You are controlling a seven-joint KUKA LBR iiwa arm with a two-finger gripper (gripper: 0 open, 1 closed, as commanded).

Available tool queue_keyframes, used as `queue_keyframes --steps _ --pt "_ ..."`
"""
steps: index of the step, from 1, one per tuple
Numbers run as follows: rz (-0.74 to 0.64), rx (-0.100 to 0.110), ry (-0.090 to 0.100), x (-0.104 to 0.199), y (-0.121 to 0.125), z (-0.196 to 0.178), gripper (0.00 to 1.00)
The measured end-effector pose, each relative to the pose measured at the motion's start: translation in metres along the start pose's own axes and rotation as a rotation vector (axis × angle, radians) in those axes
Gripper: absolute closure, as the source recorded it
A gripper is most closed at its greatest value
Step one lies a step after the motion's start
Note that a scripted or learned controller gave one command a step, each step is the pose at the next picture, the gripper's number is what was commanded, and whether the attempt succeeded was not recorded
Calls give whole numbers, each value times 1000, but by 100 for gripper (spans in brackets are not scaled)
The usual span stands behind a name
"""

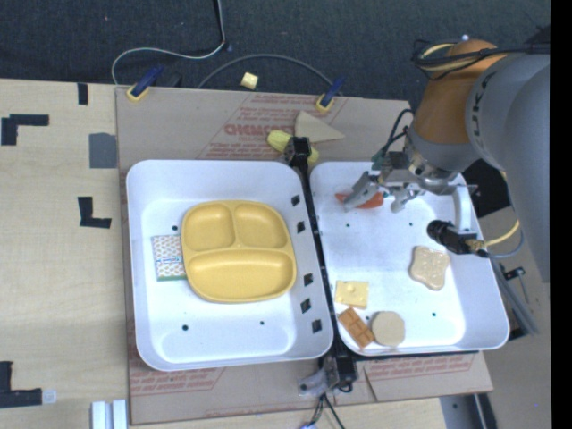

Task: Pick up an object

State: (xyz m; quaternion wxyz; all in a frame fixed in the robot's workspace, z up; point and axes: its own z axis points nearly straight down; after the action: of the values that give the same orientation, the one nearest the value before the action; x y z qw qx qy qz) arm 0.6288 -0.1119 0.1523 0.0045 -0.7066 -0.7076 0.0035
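Observation:
My gripper (375,197) hangs low over the back of the right bin (487,324), its two fingers spread open. A small red-orange piece (368,201) lies on the bin floor between the fingertips; whether they touch it I cannot tell. Further forward in the same bin lie a beige bread-shaped piece (430,267), a yellow cheese-like square (352,293), a brown waffle-like piece (357,329) and a round tan disc (388,328).
The left bin (143,195) holds a yellow divided plate (239,248) with a small patterned card (167,256) at its left. Black clips (301,153) join the bins along the middle wall. The grey arm (500,105) covers the right bin's back right corner.

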Motion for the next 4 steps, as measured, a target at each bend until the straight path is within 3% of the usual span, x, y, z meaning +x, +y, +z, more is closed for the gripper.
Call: queue_keyframes --steps 1,2,3,4 --pt "-2 -9 -1 -4 39 34 0" --pt "-1 -33 -14 13 47 56 0" --pt "-4 -32 0 5 47 57 0" --pt "-5 -34 -1 -1 38 57 0"
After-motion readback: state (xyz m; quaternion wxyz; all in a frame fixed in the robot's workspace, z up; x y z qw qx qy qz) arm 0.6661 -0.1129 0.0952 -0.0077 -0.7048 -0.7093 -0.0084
